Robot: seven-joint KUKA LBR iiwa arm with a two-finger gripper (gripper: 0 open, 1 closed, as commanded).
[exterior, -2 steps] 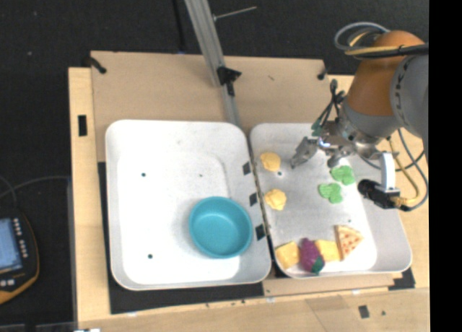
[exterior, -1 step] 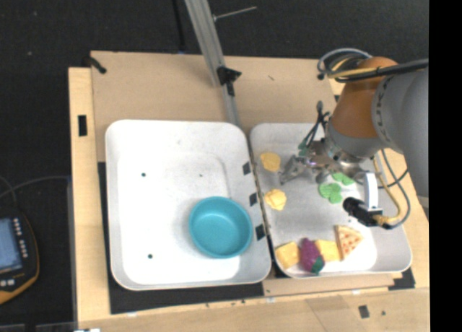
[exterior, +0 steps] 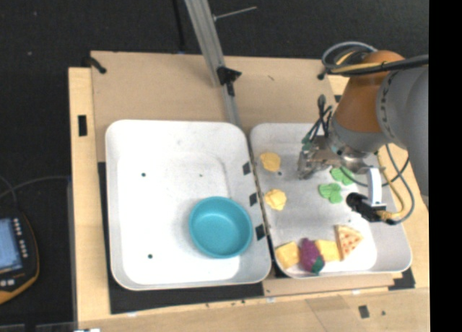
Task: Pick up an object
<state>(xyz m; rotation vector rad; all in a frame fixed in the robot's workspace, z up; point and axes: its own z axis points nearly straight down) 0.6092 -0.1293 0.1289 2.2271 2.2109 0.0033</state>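
No readable text, labels, brands, numbers or signs. Handheld pendant (exterior: 13,252) at left edge: lit screen, content too small to read. Bins (exterior: 130,143), counter (exterior: 159,85), arm (exterior: 375,103): no legible markings.
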